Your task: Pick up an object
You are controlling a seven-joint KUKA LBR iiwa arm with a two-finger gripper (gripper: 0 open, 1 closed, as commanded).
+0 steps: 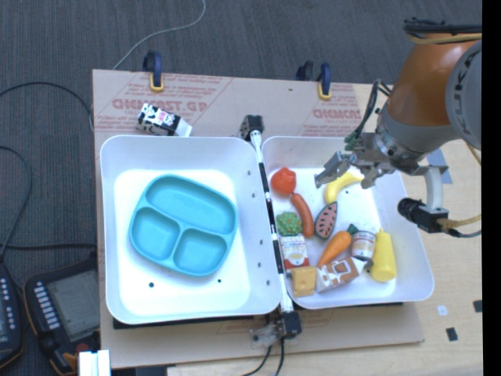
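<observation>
Arm: grey KUKA arm with orange band (427, 69), reaching in from the upper right of the frame, over the right bin.
Pincer: two-finger pincer (351, 175) low over the upper middle of the right bin, fingers spread wide and released, nothing clamped between them.
Banana: yellow plastic banana (344, 186) right under the pincer, at the fingertips; touching or just apart, cannot tell.
Right bin: shallow white bin (419, 276) at centre right, packed with toy food.
Tomato: round red tomato (282, 181) at the bin's upper left corner.
Sausage: reddish-brown sausage (302, 213) just below the tomato, slanting down to the right.
Broccoli: green broccoli piece (288, 224) touching the sausage on its left.
Watermelon: red watermelon slice (326, 218) below the banana.
Carrot: orange carrot (335, 247) at the bin's middle, tilted.
Can: small labelled can (362, 245) just right of the carrot.
Bottle: yellow squeeze bottle (383, 256) at the lower right, beside the can.
Left bin: shallow white bin (117, 288) at centre left.
Plate: light blue three-compartment plastic plate (183, 224) lying in the left bin's middle.
Table: brown board table (203, 104) under both bins, blue clamps along its top edge.
</observation>
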